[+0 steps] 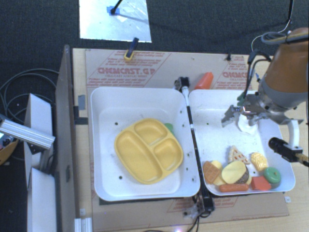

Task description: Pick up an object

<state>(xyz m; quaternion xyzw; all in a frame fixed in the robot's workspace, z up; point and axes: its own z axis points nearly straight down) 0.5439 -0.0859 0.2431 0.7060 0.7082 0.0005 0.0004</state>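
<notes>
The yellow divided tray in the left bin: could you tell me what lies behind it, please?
A small green thing peeks out at the far right edge of the yellow tray. The tray covers most of it, so its identity is unclear.

Here's the surface [145, 64], a tan board printed with red lettering, carrying 2 shallow white bins side by side. The right bin [212, 108] sits beneath the jaws; the left bin [104, 129] lies well off to their left, the 2 rims touching along a dark seam. Up beyond the bins, an orange piece [204, 80] rests on the board, up and left of the jaws. Farther left, a yellow-and-blue clip [130, 50] sits at the board's far edge.
</notes>
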